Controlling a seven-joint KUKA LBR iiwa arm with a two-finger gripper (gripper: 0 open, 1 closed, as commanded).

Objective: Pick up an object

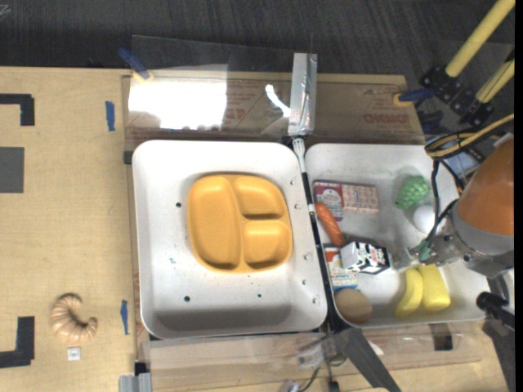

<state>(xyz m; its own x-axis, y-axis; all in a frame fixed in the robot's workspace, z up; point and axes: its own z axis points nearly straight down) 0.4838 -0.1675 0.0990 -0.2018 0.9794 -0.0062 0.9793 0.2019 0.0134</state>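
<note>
The gripper (425, 254) hung low in the right bin (384, 155), its grip state impossible to tell. Just below it lay 2 yellow pieces: a banana (410, 291) and a yellow block (435, 289). The banana looked light, smooth, likely rigid plastic; best pinched across its narrow middle.

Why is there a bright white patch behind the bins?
In the camera view, light bounces off the clear plastic sheet behind the bins, making glare; the yellow tray looks evenly lit, and the arm at the right looks a bit blurry.
</note>
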